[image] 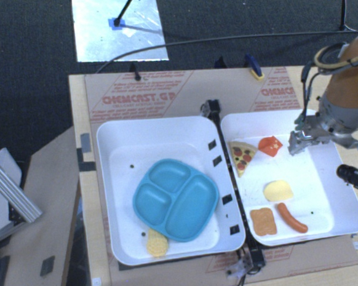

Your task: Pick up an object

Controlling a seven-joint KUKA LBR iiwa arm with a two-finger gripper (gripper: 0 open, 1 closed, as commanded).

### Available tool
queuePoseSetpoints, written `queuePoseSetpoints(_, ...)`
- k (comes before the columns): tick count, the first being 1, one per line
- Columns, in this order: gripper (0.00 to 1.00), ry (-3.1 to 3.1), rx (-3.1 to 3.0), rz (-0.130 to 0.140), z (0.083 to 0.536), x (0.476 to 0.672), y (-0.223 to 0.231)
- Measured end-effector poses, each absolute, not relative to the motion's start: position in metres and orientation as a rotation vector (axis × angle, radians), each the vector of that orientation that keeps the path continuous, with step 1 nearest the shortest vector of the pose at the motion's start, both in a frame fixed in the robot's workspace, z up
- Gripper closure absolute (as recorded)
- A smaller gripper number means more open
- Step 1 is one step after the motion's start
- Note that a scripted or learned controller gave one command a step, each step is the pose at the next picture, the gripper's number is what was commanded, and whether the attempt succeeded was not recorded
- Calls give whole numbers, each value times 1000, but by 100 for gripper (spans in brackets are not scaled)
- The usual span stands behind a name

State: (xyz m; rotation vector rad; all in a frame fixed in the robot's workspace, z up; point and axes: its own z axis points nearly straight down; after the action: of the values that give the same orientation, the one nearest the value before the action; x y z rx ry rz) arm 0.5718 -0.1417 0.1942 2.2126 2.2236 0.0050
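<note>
The right bin (342, 176) holds a pizza slice (242, 155), a red piece (270, 145), a pale yellow lump (278, 191), an orange toast slice (263, 221) and a red sausage (291, 217). My gripper (298, 141) hangs over the bin's far right part, just right of the red piece. Nothing shows between its fingers. The left bin (117, 175) carries a blue divided plate (175, 199) with a yellow corn piece (156, 242) at its near edge.
A black divider with clips (226, 172) runs between the two bins. Cardboard (144, 96) lies under both bins. A shiny metal sheet (118, 27) lies on the dark floor at the back. A metal rail (10, 189) stands at the left.
</note>
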Motion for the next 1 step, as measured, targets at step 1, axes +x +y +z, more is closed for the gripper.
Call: queuePoseSetpoints(1,100,2223,2212,5,235,573,-142)
